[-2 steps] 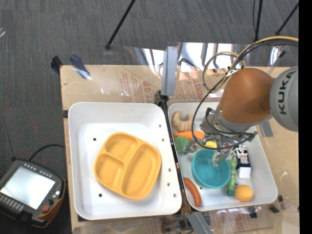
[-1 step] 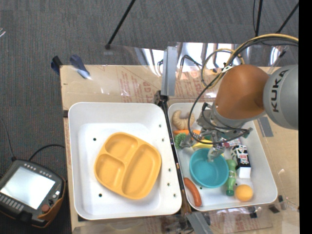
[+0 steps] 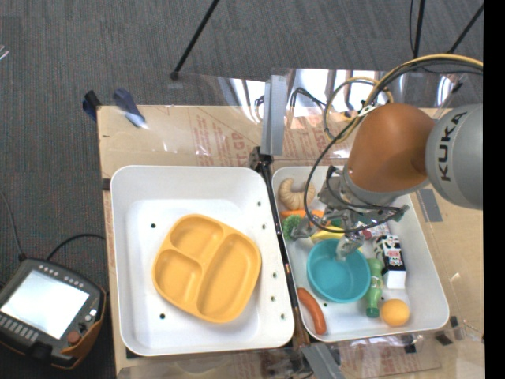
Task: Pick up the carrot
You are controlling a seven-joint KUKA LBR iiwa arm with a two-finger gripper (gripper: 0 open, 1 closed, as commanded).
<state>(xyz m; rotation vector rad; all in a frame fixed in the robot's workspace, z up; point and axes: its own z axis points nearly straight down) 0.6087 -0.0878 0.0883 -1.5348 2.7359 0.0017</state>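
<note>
The carrot [image 3: 294, 213] shows as a small orange strip in the upper left of the right bin [image 3: 432, 290], between a beige knobbly piece [image 3: 297, 192] and a green broccoli piece [image 3: 293, 226]. The arm's wrist partly covers that area. My gripper [image 3: 347, 245] hangs over the rim of a teal bowl [image 3: 338, 276], to the right of the carrot and apart from it. Nothing can be seen held in it.
The right bin also holds a yellow banana-like piece [image 3: 327, 232], a red sausage [image 3: 312, 310], a green bottle [image 3: 373, 290], an orange fruit [image 3: 394, 313] and a small cow-print carton [image 3: 392, 256]. In the left bin [image 3: 134, 188] lies a yellow divided plate [image 3: 207, 268].
</note>
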